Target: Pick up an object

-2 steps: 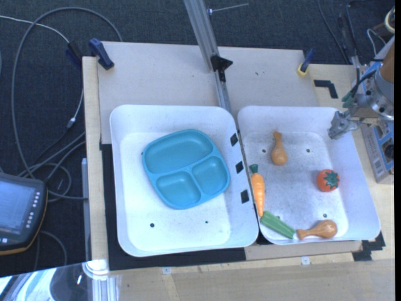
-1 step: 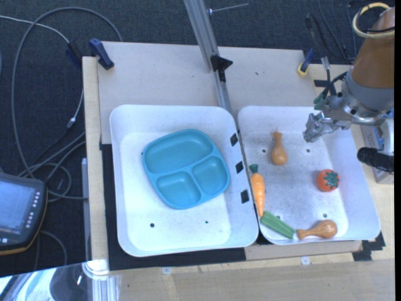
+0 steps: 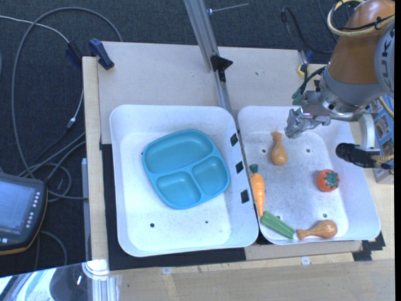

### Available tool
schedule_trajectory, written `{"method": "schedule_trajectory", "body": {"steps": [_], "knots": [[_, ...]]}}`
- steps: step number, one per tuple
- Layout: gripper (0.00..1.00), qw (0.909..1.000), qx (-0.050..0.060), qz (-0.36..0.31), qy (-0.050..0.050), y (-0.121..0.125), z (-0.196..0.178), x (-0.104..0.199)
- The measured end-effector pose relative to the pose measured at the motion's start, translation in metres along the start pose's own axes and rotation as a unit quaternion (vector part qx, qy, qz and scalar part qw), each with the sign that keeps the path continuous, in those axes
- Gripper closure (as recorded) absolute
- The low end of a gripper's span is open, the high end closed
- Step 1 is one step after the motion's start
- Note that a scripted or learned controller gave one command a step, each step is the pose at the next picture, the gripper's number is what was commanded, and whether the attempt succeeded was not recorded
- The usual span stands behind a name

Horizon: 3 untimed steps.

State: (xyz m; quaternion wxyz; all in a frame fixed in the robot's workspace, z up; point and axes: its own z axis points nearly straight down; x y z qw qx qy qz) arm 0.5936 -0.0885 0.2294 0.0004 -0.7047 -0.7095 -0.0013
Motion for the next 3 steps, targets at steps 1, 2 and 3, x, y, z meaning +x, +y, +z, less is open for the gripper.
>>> {"method": "schedule_trajectory", "body": {"steps": [1, 2, 3], "knots": [[1.00, 1.0000, 0.002, 0.000, 0.000, -0.010, 0.002, 0.049], [1.00, 1.0000, 0.001, -0.001, 0.000, -0.005, 0.001, 0.113], [1.00, 1.0000, 0.002, 0.000, 0.000, -0.009, 0.008, 0.174]]}}
